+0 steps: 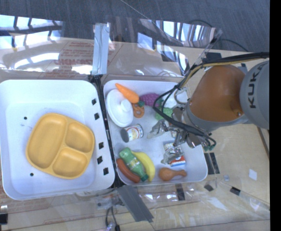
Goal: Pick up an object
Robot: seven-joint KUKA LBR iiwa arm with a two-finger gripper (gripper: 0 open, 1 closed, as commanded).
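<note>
The right bin (198,170) holds a carrot (126,92), a white lidded bowl (119,108), purple grapes (150,99), a small can (133,132), a green bottle (132,160), a banana (147,164), a sausage (127,171) and a chicken drumstick (171,173). My gripper (172,149) hangs low over the bin's right side. It is just above a small red, white and blue carton (178,162). The arm's orange band (217,94) hides the bin's far right corner.
A yellow divided plate (60,145) lies in the left bin (10,100). A low wall with black clips (101,129) separates the two bins. Cables (167,110) loop from the wrist over a green item near the grapes.
</note>
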